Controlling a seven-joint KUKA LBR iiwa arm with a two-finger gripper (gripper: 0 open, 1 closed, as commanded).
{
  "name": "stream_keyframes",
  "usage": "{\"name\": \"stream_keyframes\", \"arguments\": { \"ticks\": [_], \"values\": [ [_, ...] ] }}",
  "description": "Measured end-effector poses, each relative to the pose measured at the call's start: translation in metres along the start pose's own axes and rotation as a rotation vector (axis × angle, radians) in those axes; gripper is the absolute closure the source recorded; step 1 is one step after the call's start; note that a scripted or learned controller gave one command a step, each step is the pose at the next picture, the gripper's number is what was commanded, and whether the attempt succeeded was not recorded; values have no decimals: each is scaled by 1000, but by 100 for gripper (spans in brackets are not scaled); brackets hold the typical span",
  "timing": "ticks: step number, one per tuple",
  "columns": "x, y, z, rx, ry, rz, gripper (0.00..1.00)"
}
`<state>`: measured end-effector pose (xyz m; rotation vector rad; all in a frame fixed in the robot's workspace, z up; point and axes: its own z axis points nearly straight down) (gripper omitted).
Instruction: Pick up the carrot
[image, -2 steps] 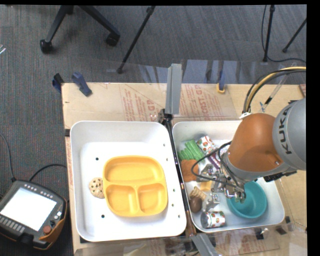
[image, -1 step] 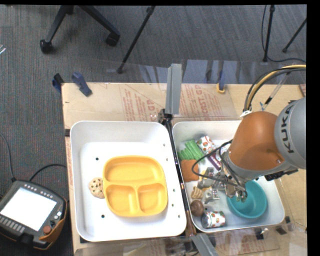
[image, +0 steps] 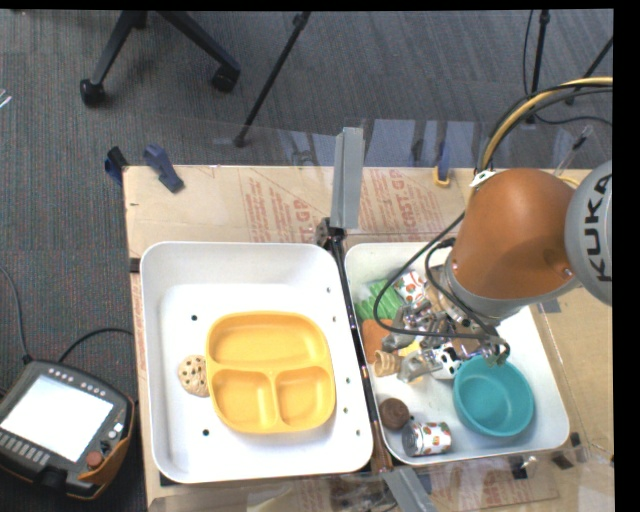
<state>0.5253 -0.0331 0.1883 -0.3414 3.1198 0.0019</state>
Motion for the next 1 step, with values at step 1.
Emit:
{"name": "stream_keyframes", "arguments": {
  "ticks": [1],
  "values": [
    [-22,-101,-122,7,-10,124,100]
  ]
}}
